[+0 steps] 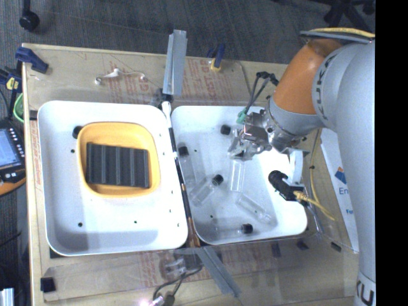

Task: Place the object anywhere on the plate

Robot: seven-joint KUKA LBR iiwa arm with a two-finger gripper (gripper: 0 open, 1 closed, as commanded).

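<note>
Hovering over the right bin (293, 218), your gripper (245, 146) is pointing at clear tubes (237, 176); I cannot tell its grip state. The yellow plate (118, 132) is sitting in the left bin (57, 222). You're risking a slip on those glassy, hard-to-see tubes.

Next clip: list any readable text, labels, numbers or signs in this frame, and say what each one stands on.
"En": start of a cut-off word on the white sheet lying at the bench's right edge; the arm hides the rest.
Faint reddish print on the bench top behind the bins: too blurred to read.
Handheld screen at far left: too small to read.
</note>
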